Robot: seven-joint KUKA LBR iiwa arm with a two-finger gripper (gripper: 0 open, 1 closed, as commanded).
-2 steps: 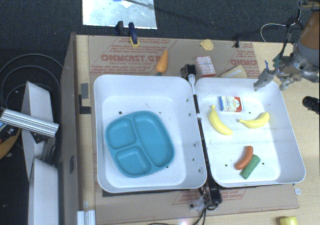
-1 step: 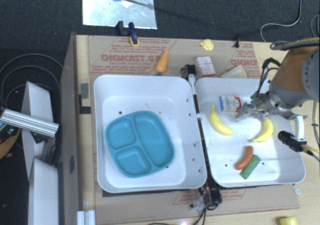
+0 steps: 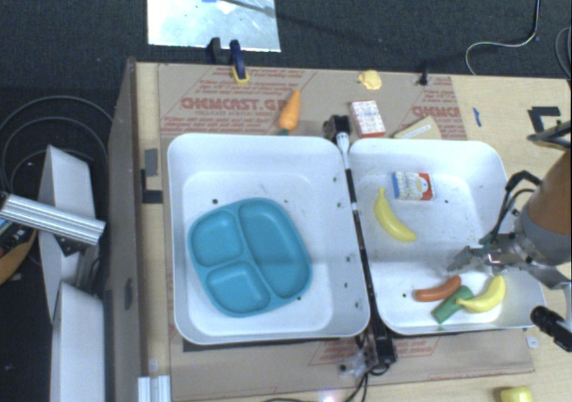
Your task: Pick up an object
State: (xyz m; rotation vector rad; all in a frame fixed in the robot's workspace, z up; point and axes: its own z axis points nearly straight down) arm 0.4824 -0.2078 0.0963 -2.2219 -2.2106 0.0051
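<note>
The right bin [image 3: 483,159] holds a small white, blue and red carton [image 3: 411,185], a yellow banana [image 3: 391,216], an orange-red sausage [image 3: 437,289], a green piece [image 3: 450,306] and a second yellow banana [image 3: 484,296]. My gripper [image 3: 497,259] comes in from the right edge and hovers low over the bin's near right part, just above the second banana. Its fingers [image 3: 465,258] look spread open, with nothing between them. A blue divided plate [image 3: 249,255] lies in the left bin [image 3: 192,168].
On the bench behind the bins lie an orange carrot [image 3: 288,110], a small pink-white box [image 3: 366,118], a yellow lump [image 3: 370,79] and a blue clamp [image 3: 236,54]. A black divider [image 3: 356,230] runs between the bins. Cables hang beside the arm at the right.
</note>
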